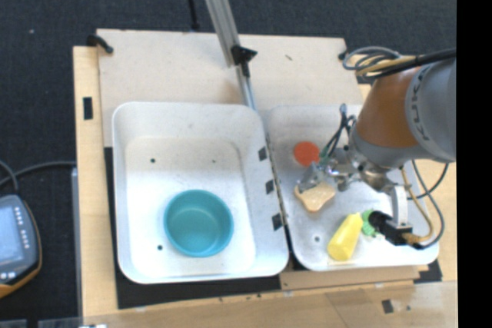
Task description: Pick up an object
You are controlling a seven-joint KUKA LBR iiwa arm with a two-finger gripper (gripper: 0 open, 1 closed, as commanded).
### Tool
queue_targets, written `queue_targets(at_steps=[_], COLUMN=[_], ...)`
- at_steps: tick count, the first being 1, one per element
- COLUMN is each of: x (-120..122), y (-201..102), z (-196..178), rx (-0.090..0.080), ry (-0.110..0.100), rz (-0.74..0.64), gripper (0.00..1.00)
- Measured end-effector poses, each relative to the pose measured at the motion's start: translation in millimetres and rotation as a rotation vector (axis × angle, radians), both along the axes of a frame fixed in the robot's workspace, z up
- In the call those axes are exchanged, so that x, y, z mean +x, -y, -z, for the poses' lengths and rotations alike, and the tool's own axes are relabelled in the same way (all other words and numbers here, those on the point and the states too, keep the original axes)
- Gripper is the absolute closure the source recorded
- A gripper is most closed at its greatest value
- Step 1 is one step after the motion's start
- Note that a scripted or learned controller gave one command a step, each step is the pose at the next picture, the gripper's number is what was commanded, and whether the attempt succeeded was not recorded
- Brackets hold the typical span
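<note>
Dark carpet surrounds your pale worktop (154,65) with its two white bins. Your likely target, the tan piece (315,198), lies in the right bin (288,127) directly beneath the fingers (324,177); whether they're spread I cannot tell. Red ball (306,153) just beyond, yellow object (345,236) nearer. You're at the descent; next, close and lift
</note>
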State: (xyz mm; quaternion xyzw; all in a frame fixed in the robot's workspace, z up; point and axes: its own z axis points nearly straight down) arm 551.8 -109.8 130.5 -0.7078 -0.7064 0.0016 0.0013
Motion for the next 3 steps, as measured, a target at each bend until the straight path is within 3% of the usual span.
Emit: queue_targets(at_steps=[1, 3], x=[2.4, 17.8], y=[0.4, -1.4], z=[-13.0, -110.2], rx=[0.001, -0.001], ry=[0.008, 0.010], rz=[0.004, -0.006], gripper=[1.00, 1.00])
